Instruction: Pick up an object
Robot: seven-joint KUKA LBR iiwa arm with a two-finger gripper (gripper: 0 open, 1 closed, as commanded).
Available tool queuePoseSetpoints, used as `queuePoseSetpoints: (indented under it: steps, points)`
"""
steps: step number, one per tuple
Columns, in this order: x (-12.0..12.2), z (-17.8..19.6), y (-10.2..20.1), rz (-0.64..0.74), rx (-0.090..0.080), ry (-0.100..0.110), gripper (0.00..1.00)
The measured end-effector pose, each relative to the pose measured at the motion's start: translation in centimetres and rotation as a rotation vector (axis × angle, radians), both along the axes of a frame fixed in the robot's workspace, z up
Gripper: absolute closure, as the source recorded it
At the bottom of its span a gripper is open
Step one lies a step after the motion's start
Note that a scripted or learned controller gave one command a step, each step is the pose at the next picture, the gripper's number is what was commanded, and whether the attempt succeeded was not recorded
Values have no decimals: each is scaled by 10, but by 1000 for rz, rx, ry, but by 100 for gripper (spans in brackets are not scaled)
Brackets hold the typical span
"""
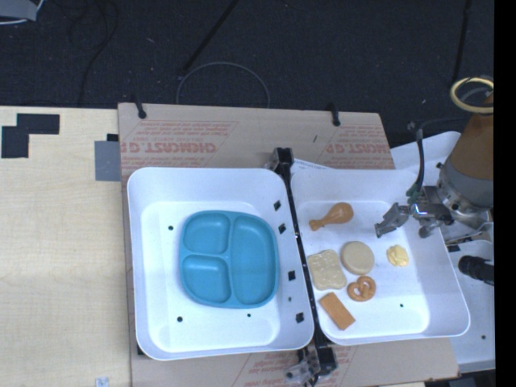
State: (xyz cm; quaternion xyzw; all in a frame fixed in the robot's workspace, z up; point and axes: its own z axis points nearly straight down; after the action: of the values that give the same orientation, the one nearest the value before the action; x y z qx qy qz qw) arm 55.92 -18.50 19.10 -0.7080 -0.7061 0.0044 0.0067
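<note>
The right bin holds several toy foods: a tan chicken drumstick, a pale round cookie, a beige slice of toast, a brown pretzel, an orange wedge and a small yellow piece. My gripper hangs over the bin's upper right part, just above the yellow piece and to the right of the drumstick. Its fingers are spread open and only white bin floor shows between them.
The left bin holds a blue divided plate. A black divider clip strip runs between the bins. The arm's body stands over the right bin's far right rim. A cardboard sheet lies under both bins.
</note>
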Motion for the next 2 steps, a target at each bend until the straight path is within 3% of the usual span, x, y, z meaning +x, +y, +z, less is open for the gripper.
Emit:
queuePoseSetpoints:
  steps: [1,2]
  points:
    - [3,8,0,3,-2,-13,0]
    - [1,-54,7,3,0,-8,0]
